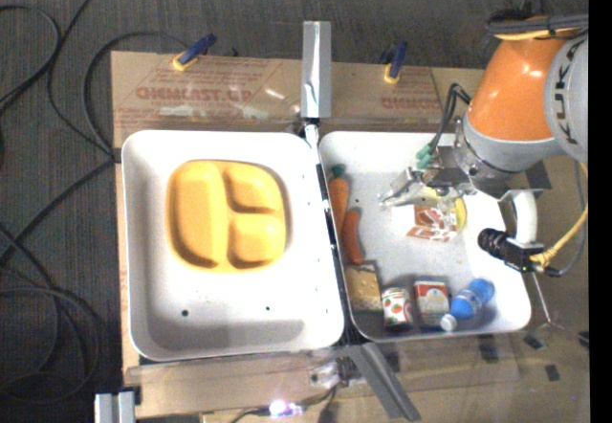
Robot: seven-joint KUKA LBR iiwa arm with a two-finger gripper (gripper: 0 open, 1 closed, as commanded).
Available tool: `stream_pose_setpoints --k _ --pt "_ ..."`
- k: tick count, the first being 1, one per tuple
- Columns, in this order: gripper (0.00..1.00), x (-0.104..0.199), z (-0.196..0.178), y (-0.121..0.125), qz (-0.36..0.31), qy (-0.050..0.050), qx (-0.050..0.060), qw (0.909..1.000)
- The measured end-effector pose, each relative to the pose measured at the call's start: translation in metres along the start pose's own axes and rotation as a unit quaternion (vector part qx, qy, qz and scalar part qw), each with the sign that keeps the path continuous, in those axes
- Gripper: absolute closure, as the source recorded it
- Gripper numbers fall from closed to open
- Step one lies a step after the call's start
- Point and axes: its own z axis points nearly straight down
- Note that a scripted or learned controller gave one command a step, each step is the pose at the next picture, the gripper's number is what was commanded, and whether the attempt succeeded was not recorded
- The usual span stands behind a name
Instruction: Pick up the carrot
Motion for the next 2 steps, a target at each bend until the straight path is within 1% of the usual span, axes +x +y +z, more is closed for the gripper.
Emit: stream_pose_setpoints --k 1,2 --pt "0.0 0.17 0.042 -0.02 -0.025 -0.001 0.001 0.9997" --pt "0.0 0.246 0.108 -0.015 0.023 0.001 -0.001 0.9997"
